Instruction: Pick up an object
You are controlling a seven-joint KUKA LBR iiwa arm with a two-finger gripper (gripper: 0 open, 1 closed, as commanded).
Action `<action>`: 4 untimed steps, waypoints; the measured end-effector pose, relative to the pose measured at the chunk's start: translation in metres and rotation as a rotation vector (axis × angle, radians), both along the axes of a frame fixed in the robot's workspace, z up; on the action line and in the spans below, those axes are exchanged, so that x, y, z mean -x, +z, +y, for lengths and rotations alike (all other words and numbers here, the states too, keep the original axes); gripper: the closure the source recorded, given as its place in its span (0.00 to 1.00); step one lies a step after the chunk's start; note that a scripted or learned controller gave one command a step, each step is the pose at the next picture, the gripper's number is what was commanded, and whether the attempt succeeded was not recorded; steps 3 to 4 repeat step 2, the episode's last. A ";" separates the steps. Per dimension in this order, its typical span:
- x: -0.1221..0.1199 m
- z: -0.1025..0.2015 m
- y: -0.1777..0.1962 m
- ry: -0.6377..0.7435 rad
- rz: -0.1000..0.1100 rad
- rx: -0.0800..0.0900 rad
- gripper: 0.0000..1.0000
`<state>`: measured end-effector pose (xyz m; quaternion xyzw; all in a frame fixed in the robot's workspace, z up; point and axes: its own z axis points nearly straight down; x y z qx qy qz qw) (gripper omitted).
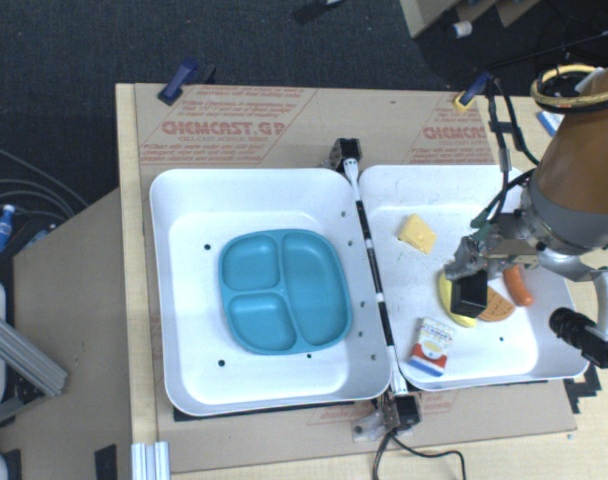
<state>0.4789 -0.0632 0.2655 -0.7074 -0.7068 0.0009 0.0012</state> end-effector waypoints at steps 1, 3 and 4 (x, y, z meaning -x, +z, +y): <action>0.000 0.048 -0.050 0.001 0.000 -0.001 1.00; -0.001 0.023 0.005 0.000 -0.003 0.001 1.00; -0.001 0.023 0.005 0.000 -0.003 0.001 1.00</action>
